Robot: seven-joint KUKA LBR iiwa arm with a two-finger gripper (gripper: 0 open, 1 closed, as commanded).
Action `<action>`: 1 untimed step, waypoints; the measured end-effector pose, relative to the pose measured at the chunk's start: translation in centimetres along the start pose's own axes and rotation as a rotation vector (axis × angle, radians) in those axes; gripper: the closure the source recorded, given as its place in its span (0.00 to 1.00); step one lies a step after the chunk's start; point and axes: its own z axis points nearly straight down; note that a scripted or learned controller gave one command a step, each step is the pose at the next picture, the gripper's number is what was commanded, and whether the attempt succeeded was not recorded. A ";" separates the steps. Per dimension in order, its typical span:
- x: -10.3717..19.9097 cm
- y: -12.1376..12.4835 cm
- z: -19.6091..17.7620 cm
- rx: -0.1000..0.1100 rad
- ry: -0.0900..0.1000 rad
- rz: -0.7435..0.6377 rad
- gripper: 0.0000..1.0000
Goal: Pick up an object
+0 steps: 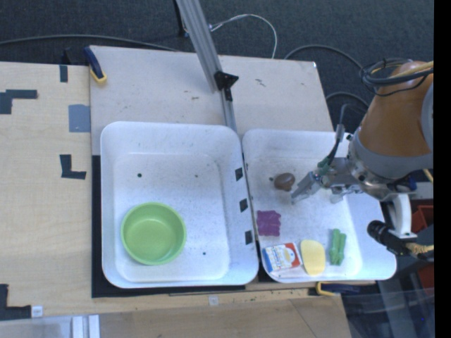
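Over the right shallow white bin (pixel 366 263), the two-finger gripper (pixel 304 189) hangs just at three o'clock of a small brown rounded lump (pixel 284 182), its grip state unreadable.

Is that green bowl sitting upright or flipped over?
Upright. The green bowl in the left bin shows its open mouth and hollow inside, with nothing visible in it.

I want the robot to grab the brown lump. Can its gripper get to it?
Probably yes. The gripper hovers just right of the brown lump in the right bin, with nothing between them.
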 end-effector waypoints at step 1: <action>0.0 0.0 0.0 0.000 0.000 0.000 0.00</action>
